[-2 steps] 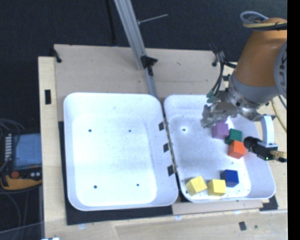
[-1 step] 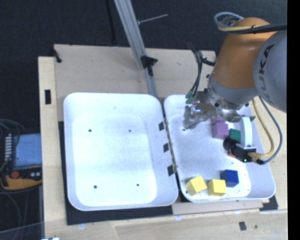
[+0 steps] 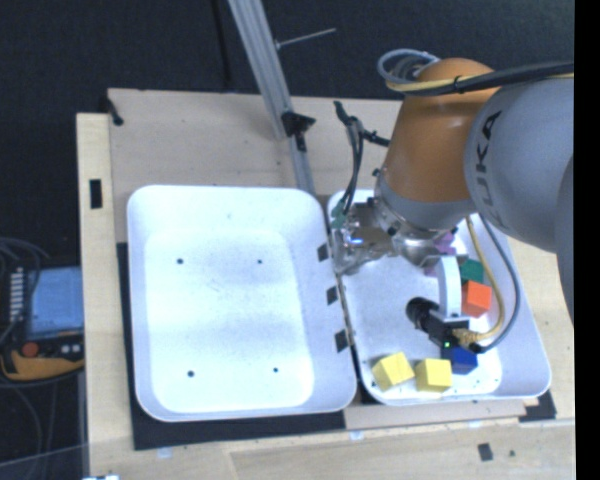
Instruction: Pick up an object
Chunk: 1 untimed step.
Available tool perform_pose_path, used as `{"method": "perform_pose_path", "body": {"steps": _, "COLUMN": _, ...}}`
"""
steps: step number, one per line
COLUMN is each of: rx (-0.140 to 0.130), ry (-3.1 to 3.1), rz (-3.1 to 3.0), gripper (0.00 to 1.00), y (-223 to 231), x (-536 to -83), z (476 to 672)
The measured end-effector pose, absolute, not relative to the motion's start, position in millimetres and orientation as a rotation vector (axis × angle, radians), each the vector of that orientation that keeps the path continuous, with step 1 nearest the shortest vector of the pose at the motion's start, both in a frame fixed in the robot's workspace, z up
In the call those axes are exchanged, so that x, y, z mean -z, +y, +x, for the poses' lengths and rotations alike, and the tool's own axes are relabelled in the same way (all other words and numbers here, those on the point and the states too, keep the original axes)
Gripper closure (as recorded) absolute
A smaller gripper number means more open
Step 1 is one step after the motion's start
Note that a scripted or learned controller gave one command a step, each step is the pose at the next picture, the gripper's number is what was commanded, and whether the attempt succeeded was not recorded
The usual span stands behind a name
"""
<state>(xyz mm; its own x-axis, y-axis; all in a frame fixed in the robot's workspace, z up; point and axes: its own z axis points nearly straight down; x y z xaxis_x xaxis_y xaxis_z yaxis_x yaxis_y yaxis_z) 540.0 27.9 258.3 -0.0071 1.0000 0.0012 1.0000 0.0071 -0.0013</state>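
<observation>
The arm reaches down into the right bin (image 3: 520, 373), its orange band and grey wrist covering the bin's far half. My gripper (image 3: 353, 241) sits low at the bin's left wall, near the far-left corner. Two yellow blocks (image 3: 393, 371) (image 3: 433, 373) lie side by side at the bin's near edge, with a blue block (image 3: 464, 361) just right of them. An orange block (image 3: 477, 296) and a green block (image 3: 471, 269) lie further back on the right, and a purple piece (image 3: 446, 238) peeks out under the wrist. No block shows at the gripper.
The left bin (image 3: 220, 298) stands beside the right one, sharing a middle wall with black clips (image 3: 337, 293). A slanted metal post (image 3: 270, 73) rises behind the bins. A blue device (image 3: 55, 300) and cables lie off the bench at the left.
</observation>
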Motion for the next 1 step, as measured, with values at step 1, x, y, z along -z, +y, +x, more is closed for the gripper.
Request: {"method": "perform_pose_path", "body": {"steps": 1, "rx": 0.002, "ry": -2.229, "rz": -2.211, "gripper": 1.00, "y": 74.7, "x": -262.5, "z": 529.9}}
